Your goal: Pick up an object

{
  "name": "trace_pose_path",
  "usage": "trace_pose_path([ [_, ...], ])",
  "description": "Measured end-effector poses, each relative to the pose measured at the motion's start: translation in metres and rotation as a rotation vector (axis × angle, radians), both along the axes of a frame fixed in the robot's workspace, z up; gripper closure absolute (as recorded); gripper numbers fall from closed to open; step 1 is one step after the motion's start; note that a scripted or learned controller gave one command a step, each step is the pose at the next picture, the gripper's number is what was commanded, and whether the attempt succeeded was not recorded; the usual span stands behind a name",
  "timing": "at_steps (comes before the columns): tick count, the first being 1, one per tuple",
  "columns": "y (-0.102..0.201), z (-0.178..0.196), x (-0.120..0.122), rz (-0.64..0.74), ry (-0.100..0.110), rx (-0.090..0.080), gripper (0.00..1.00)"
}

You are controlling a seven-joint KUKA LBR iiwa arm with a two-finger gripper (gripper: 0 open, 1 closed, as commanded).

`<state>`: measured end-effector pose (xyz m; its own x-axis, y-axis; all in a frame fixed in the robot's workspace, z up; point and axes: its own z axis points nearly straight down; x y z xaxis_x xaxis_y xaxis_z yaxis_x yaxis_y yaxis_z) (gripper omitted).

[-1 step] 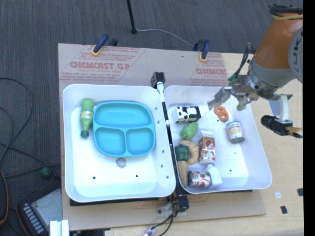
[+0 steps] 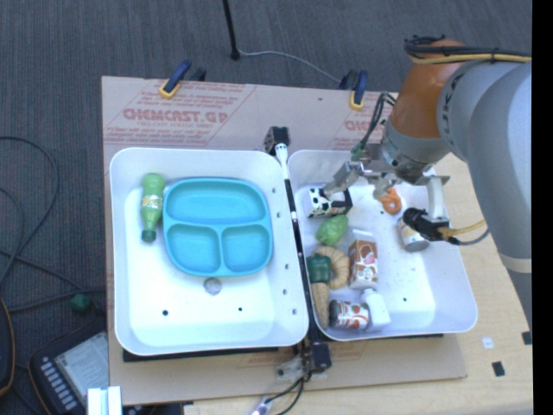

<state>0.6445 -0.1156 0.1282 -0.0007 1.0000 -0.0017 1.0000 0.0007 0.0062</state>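
The left bin (image 2: pixel 130 318) held a blue tray (image 2: pixel 218 227) with a green bottle (image 2: pixel 152 204) beside it. The right bin (image 2: pixel 449 305) held toys beneath the pincer (image 2: pixel 367 169); its state was unclear.

The arm (image 2: pixel 484 102) runs off the right edge, so its base is cut away. Its wrist covers the right bin's (image 2: pixel 449 309) far rim. The small orange thing (image 2: pixel 391 201) beneath it (perhaps a ring) is too small to name, and the can's (image 2: pixel 349 315) label is unreadable.
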Motion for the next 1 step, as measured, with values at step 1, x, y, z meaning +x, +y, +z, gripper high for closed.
trace_pose_path([
  [1, 0.008, -0.0241, -0.0376, 0.0, 0.006, 0.001, 0.0],
])
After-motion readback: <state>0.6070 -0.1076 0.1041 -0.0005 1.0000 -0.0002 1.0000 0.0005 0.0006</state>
